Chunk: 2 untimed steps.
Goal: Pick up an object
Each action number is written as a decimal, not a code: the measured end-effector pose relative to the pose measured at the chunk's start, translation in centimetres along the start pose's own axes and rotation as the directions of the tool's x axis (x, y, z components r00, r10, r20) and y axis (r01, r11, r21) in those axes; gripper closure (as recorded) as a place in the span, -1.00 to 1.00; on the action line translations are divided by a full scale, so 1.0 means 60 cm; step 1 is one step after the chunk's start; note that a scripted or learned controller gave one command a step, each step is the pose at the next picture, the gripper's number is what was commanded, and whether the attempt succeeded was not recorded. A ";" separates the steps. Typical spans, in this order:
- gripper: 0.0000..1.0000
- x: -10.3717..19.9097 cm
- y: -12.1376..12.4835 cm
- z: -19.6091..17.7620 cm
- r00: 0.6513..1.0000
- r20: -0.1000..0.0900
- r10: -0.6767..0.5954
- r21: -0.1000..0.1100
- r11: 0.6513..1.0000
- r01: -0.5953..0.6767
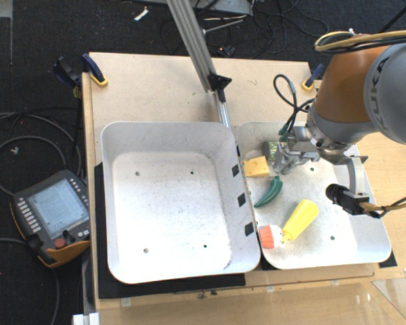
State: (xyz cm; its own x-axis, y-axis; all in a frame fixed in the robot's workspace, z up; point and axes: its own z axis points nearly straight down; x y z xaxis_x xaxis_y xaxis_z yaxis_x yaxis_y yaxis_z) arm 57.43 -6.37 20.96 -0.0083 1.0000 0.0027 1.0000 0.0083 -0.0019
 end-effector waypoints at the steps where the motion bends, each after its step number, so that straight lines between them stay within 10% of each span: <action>1: 1.00 0.087 -0.018 0.009 1.000 0.000 0.000 0.001 1.000 0.000; 2: 1.00 0.179 -0.026 -0.022 1.000 0.000 -0.001 -0.004 1.000 0.001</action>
State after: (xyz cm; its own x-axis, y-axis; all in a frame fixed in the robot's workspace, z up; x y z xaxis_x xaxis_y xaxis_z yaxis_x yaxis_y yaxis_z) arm 55.76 4.33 22.34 -0.0089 1.0000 0.0025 1.0000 0.0089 0.0016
